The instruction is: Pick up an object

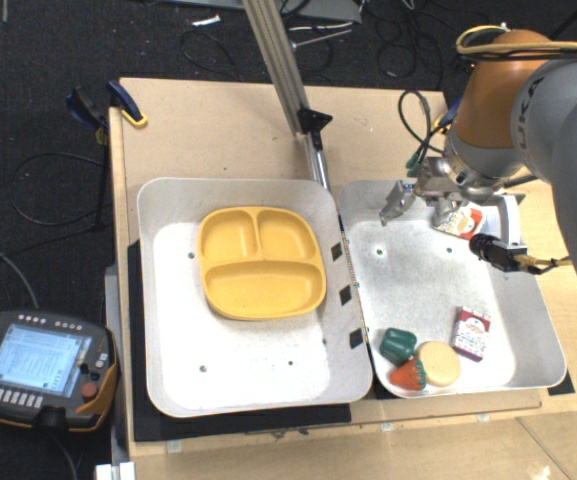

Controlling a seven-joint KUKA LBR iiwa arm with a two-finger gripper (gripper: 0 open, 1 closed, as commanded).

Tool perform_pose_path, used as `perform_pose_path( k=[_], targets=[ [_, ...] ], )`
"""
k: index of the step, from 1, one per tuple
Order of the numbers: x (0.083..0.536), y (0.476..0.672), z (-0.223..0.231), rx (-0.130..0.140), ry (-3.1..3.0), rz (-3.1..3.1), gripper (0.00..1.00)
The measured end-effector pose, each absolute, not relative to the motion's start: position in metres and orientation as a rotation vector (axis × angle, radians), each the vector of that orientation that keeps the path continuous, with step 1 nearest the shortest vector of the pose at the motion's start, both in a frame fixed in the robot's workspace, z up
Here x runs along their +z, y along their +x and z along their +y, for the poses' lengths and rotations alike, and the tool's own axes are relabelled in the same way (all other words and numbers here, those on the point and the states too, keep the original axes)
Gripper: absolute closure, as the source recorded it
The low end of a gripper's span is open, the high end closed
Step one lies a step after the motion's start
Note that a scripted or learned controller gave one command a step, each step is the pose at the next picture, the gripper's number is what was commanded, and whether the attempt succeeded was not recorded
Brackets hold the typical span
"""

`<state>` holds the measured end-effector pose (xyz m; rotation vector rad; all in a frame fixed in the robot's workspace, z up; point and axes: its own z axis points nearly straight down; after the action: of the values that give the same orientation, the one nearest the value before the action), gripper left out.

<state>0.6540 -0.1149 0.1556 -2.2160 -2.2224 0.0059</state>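
My gripper (419, 211) hangs over the far end of the right bin (528, 313), with its fingers spread open and nothing between them. A small white and red packet (460, 221) lies just to its right, beside the right finger. At the near end of this bin lie a green piece (398, 344), a red-orange piece (407, 375), a pale yellow round piece (440, 364) and a small red and white box (471, 333). The grey arm with its orange band (498, 88) comes in from the upper right.
A yellow divided plate (261, 262) lies in the left bin (168, 298). A slanted metal pole (280, 58) crosses above the bench's far edge. A teach pendant (38, 368) sits on the floor at the left. A black cable connector (498, 253) hangs by the arm.
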Motion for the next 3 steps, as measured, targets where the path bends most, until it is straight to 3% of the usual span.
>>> perform_pose_path(
  k=[1,2,3],
  targets=[
    [0.104,0.644,-0.121,0.007,-2.220,-2.218,0.00],
    [0.095,0.644,-0.120,0.003,-2.221,-2.221,0.00],
    [0.106,0.645,-0.120,-0.001,-2.222,-2.223,1.00]
  ],
)
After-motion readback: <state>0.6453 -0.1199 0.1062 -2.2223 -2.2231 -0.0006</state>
